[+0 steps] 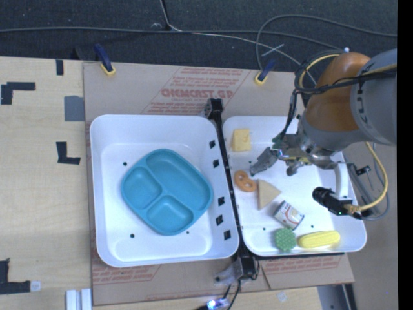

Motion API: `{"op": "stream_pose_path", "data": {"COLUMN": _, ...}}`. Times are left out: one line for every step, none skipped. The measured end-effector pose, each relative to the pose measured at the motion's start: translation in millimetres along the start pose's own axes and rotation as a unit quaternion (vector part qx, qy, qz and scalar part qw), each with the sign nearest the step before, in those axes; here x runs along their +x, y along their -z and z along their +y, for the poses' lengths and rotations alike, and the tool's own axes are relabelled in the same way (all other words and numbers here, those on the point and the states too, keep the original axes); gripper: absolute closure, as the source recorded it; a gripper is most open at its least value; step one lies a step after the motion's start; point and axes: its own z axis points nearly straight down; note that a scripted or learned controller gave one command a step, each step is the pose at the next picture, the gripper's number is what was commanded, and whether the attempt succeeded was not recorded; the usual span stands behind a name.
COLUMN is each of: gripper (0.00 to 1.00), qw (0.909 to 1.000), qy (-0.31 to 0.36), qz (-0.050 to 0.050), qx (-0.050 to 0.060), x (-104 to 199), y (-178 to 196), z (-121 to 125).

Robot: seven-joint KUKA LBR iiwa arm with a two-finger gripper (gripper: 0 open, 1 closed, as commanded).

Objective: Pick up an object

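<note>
Six small things sit in the right bin [353, 236], and the gripper [279, 162] hangs over it with its two fingers spread apart and nothing between them, so no pick has happened yet. I'll use the tan wedge [267, 193] as my reference, since it's closest to the middle of the pile. An orange pretzel-shaped ring [244, 181] lies just beside the wedge on the divider side. A yellow cheese block [241, 140] is further toward the back of the bin from the wedge. Toward the front from the wedge is a small can [288, 214] lying tilted, then a green bumpy ball [284, 239] and a yellow corn cob [318, 239] near the front wall. The left bin [103, 192] past the divider holds just a blue divided tray [166, 190].

My read: this is the approach step, with the gripper hovering above and slightly behind the wedge. The next move would need the arm to settle on one target, probably the wedge or the ring, line the fingers up across it and drop straight down. The ring and wedge are close together, so a sloppy descent could nudge both.
</note>
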Motion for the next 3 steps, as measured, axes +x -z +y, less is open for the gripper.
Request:
{"op": "stream_pose_path", "data": {"gripper": 0.00, "qw": 1.0000, "qy": 0.000, "qz": 0.000, "qx": 0.001, "x": -8.9, "y": -57.7, "z": 2.1}}
{"op": "stream_pose_path", "data": {"gripper": 1.00, "qw": 1.0000, "qy": 0.001, "qz": 0.000, "qx": -0.001, "x": -7.3, "y": -44.7, "z": 2.9}}
{"op": "stream_pose_path", "data": {"gripper": 1.00, "qw": 1.0000, "qy": 0.000, "qz": 0.000, "qx": -0.003, "x": -11.6, "y": -1.6, "z": 7.2}}
